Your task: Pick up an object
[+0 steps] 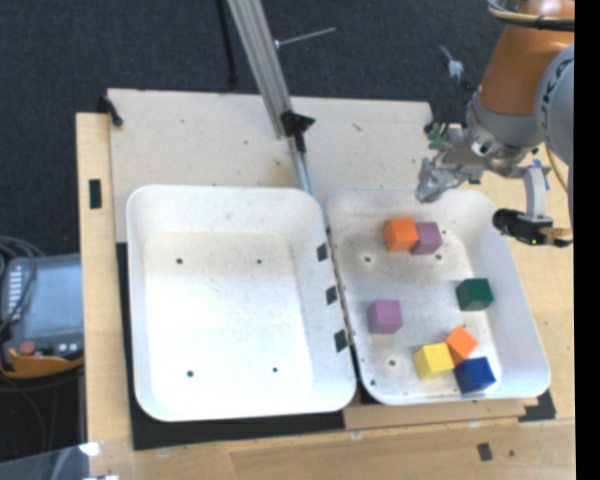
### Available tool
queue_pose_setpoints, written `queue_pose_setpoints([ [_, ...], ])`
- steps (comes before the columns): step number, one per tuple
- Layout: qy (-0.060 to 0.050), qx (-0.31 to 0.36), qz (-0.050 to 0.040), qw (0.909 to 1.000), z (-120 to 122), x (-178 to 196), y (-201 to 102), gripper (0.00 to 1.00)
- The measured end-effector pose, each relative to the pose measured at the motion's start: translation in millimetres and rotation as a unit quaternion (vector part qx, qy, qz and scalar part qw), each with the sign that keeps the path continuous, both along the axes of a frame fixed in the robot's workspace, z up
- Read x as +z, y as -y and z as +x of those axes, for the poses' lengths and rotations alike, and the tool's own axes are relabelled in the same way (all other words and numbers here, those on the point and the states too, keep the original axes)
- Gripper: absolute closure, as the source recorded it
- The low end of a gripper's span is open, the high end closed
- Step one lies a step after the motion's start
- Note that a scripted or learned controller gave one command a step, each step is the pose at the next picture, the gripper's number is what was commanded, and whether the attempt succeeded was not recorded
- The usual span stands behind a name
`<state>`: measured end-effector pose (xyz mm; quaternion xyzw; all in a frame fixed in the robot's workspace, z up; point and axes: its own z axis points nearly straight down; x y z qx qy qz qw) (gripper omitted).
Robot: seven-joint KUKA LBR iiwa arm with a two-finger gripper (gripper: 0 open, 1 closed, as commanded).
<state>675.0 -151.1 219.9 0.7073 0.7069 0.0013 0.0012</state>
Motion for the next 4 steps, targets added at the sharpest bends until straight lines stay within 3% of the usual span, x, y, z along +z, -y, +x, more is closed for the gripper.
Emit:
queue_pose_setpoints([
  [2,-0.002,0.004,0.0009,1.0000,-29,24,-107,1.00],
  [4,-0.003,0.004,0.0005,1.0000,-47,7,-203,1.00],
])
